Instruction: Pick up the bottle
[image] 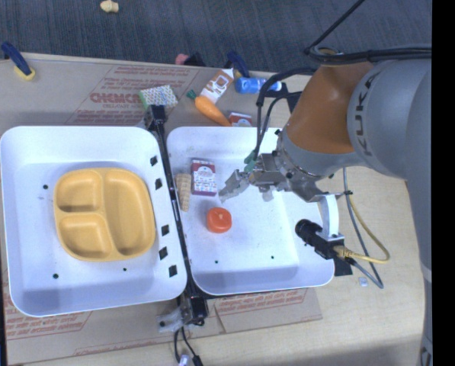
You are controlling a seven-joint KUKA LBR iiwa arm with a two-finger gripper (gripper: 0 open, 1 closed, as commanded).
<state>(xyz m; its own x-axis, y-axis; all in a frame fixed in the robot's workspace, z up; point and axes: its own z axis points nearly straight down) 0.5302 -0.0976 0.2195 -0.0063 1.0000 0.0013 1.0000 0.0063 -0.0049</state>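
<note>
A small white bottle (pixel 216 85) with an orange label lies on the cardboard behind the right bin (pixel 246 277), outside its far rim. Beside it are a blue piece (pixel 247 85) and an orange carrot (pixel 210 110). My gripper (pixel 248 187) hangs over the middle of the right bin, well in front of the bottle and apart from it. Its fingers stand open with nothing between them. The left fingertip (pixel 230 184) is just right of a red carton (pixel 203 177).
In the right bin lie the red carton, a waffle cone (pixel 184 191) by the left wall and a round orange-red piece (pixel 219 219). The left bin (pixel 21 280) holds a yellow divided plate (pixel 104 212). A green patterned packet (pixel 158 96) lies behind the bins.
</note>
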